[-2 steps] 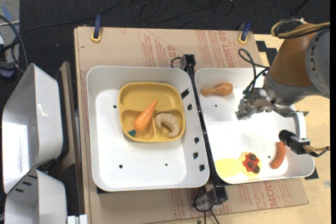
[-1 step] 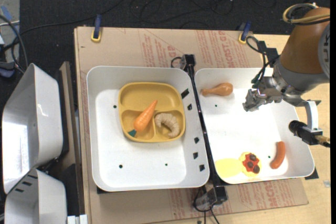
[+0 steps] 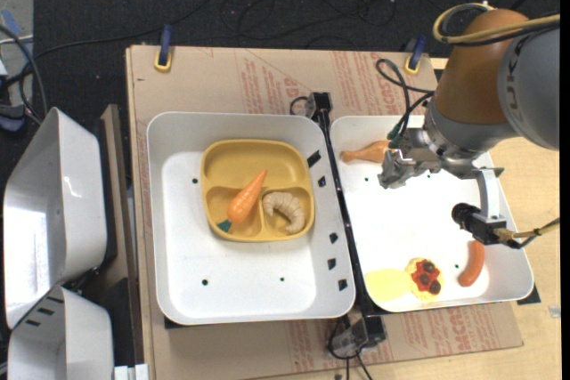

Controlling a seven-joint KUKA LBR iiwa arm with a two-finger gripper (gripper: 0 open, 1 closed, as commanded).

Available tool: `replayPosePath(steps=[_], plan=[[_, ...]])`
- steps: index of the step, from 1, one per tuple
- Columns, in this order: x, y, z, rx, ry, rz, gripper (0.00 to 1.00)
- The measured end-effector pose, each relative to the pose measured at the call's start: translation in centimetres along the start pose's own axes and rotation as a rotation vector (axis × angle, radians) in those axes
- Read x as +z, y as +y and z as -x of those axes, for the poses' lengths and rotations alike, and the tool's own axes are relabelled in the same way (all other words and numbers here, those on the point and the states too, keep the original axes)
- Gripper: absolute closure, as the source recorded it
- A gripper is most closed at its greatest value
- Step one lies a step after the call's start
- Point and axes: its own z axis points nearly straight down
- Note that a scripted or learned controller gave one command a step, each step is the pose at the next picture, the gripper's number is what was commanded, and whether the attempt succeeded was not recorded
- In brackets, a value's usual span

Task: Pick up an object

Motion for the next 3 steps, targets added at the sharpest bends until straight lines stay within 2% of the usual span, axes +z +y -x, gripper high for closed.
replayPosePath(steps=[3], plan=[[0.6, -0.5, -16.4, -0.001, 0.000, 0.000, 1.00]])
